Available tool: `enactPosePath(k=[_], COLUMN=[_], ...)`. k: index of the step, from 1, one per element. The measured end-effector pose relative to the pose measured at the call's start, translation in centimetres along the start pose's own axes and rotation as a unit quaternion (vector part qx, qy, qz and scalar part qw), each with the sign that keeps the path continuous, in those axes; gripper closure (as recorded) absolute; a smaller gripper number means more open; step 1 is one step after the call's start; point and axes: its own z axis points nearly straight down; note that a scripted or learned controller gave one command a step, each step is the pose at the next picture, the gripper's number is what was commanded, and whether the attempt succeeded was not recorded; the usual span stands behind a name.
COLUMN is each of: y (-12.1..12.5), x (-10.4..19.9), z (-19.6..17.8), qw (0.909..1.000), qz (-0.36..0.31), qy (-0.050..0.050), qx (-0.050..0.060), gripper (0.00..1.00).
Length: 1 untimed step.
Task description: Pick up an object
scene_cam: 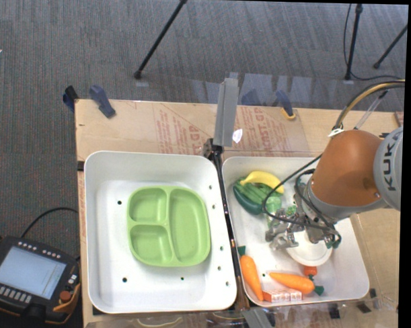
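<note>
The arm (350, 175) reaches in from the right, bent down over the right bin (359, 266), pincer (284, 233) low among the toys beside a white bowl (310, 254); whether it is apart or together, I cannot tell. Its wrist hides part of the bowl. Two carrots (251, 276) lie near the bin's front edge

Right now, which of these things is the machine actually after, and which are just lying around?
Part of the job:
gripper
right bin
two carrots
banana
green vegetable
white dish

Just lying about:
left bin
green divided plate
handheld control pad
tripod legs
</note>
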Motion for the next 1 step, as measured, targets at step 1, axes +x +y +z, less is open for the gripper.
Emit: enactPosePath(k=[1], y=[0.04], x=[0.02], z=[0.06], qw=[1.0], qz=[0.0], qy=[0.0], qx=[0.0], gripper=[0.0])
